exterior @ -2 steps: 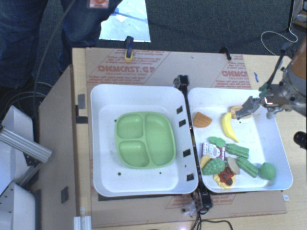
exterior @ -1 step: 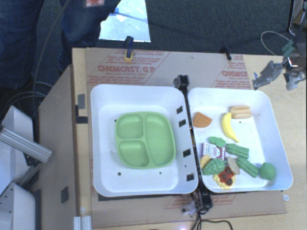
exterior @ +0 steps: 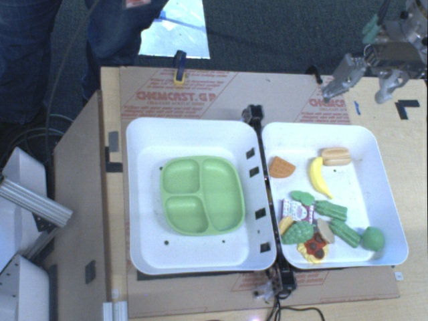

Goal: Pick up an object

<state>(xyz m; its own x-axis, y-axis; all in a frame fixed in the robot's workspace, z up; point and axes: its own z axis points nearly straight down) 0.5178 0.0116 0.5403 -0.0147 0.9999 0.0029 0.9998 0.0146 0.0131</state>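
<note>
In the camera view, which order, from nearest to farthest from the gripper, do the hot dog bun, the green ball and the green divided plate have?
Measured from the gripper, above the right bin's far corner:
1. Hot dog bun, far side of the right bin.
2. Green ball, near right corner of the same bin.
3. Green divided plate, in the left bin.

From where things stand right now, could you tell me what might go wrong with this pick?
The gripper hovers open beyond the right bin's far rim, so a descent from here might hit cardboard. The green toys lie crowded and touching, risking a slip or double grab. The banana and hot dog look easier.
</note>
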